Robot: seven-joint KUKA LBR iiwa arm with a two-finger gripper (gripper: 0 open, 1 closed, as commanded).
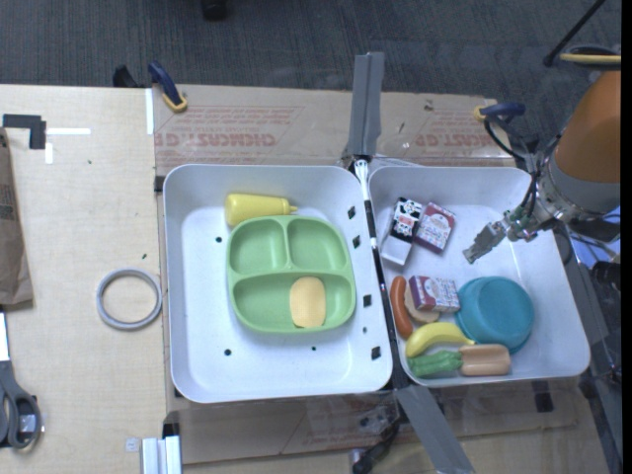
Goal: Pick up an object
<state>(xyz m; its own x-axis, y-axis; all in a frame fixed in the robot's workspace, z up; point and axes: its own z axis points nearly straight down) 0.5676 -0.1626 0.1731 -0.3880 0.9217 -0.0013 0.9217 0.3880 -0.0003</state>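
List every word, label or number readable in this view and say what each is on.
Red print on the cardboard sheet behind the bins: mirrored or upside down, too blurred to read.
Small cartons and in the right bin: printing too small.
Packet by the blue bowl: unreadable.

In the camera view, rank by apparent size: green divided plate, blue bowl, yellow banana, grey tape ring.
Largest to smallest:
1. Green divided plastic plate
2. Blue round bowl
3. Grey tape ring and yellow toy banana look about alike; unranked.

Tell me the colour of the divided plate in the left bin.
Light green; the divided plate shows best in the camera view.
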